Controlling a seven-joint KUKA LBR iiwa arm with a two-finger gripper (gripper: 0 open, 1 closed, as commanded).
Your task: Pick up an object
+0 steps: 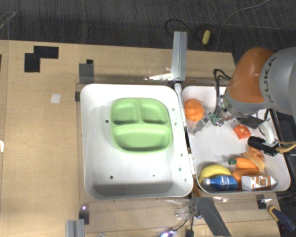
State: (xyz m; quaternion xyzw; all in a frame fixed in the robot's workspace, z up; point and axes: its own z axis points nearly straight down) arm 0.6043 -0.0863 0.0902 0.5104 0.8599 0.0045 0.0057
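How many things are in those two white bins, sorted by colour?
Green: 1, the divided plate
Orange: 3, round fruit, carrot, small block
Yellow: 1, banana
Blue: 1, bottle
White: 1, carton
Total: 7 that I can make out

- The arm (281,78) is cut off by the right edge and covers the right bin's (207,154) far right corner.
- The gripper (213,118) is small and blurred; finger spacing cannot be told.
- Below the gripper, the carrot (246,163) partly hides a pale orange piece (256,154), too unclear to name.
- The carton's (258,182) label is unreadable.
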